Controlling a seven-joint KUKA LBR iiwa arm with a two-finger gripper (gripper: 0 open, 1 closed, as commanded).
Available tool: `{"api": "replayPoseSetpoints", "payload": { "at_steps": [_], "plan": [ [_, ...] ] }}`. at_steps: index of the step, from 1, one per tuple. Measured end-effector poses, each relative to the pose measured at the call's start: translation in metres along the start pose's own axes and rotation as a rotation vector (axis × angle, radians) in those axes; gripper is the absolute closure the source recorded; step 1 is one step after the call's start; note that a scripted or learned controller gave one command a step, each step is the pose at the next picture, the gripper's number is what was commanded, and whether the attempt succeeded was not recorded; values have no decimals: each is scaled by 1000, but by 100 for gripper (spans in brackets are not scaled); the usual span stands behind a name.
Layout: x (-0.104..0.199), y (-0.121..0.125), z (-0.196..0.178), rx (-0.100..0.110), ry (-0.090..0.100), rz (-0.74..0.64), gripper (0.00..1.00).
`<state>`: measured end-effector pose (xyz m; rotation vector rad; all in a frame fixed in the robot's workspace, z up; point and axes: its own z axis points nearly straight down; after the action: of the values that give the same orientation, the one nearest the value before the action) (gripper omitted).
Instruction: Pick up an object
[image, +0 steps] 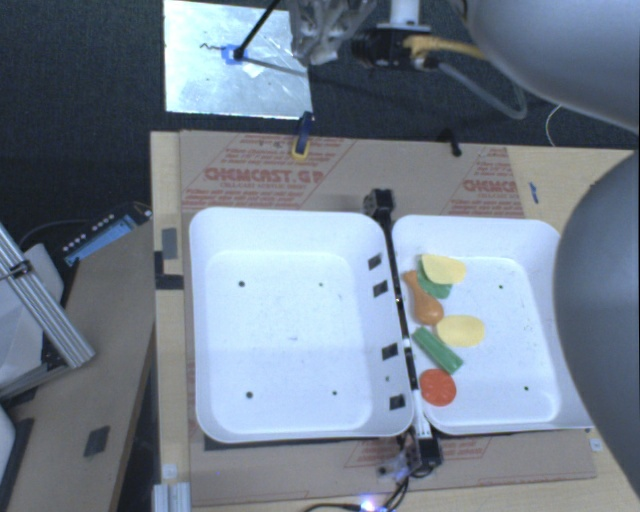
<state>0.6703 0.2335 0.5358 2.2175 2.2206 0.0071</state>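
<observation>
Gripper (322, 40) up top beyond the shallow white plastic bins (500, 250), grip state unclear; small toy food pieces (441, 328) clustered in right bin.

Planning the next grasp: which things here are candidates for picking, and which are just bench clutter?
Job:
- yellow piece
- orange piece
- second yellow piece
- green piece
- red disc
- gripper, raised beyond the bins

Clutter:
- left bin
- foil sheet
- metal rail

One fixed overhead camera looks down slantwise on both bins (290, 225).
</observation>
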Motion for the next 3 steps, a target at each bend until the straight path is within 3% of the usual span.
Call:
{"api": "replayPoseSetpoints", "payload": {
  "at_steps": [3],
  "plan": [
    [0, -65, 0, 5, 0, -5, 100]
  ]
}}
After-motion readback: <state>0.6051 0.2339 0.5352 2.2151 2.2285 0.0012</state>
